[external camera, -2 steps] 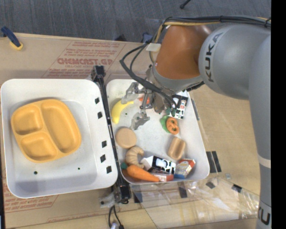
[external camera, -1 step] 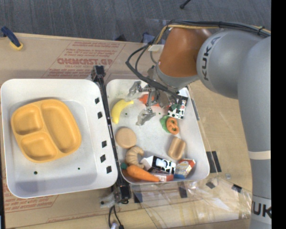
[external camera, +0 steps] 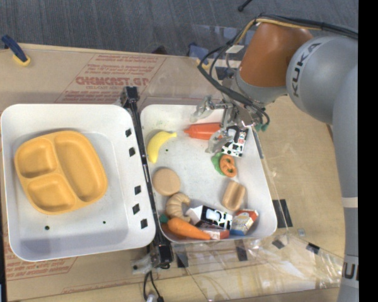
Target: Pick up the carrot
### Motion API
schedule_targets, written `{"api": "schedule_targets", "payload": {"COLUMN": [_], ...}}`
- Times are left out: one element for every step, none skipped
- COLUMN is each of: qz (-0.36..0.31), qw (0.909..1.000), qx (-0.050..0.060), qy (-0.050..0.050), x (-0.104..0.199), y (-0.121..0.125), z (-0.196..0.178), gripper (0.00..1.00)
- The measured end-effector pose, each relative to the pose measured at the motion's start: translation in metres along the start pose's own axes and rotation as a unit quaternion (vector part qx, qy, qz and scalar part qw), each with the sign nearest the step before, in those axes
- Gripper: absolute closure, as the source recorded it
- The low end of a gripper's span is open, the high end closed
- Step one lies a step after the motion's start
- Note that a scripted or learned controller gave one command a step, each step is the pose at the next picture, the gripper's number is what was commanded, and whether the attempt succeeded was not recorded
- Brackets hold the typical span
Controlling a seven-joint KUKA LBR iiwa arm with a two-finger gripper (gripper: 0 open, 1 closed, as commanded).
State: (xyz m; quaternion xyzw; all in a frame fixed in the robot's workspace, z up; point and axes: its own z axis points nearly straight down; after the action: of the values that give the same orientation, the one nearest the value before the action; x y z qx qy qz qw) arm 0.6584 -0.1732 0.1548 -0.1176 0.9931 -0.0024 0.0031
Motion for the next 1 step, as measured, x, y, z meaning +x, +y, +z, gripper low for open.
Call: {"api": "schedule_targets", "payload": {"qz": [-0.056], "qw": [0.9984], "qx": [-0.004], "qy": [0.003], "x": [0.0138], "y": [0.0398], "z": [0.0636], "gripper": [0.0]}}
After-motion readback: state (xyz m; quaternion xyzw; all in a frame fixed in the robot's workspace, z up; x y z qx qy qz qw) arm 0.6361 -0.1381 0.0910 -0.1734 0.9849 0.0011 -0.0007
